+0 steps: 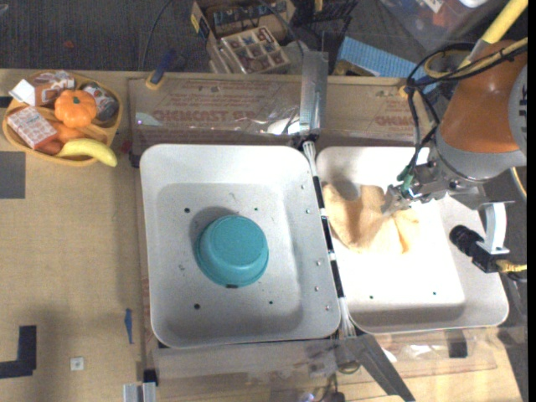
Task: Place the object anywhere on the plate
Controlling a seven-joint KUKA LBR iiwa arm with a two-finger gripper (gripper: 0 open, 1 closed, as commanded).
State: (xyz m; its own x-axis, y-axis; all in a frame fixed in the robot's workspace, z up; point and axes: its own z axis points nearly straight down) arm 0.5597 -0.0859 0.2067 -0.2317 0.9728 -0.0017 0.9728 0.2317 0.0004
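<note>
The bench (pixel 59 266) bears two white bins (pixel 167 224) and a fruit basket (pixel 21 136).

Grey arm (pixel 481 132) low, wrist angled left.

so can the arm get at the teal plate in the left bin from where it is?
Probably yes. The teal plate lies open in the left bin with nothing above it; the gripper hangs over the tan object in the right bin.

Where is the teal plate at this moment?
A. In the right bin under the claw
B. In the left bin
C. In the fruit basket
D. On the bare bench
B: the teal plate rests on the floor of the left bin, apart from the claw over the right bin.
</note>
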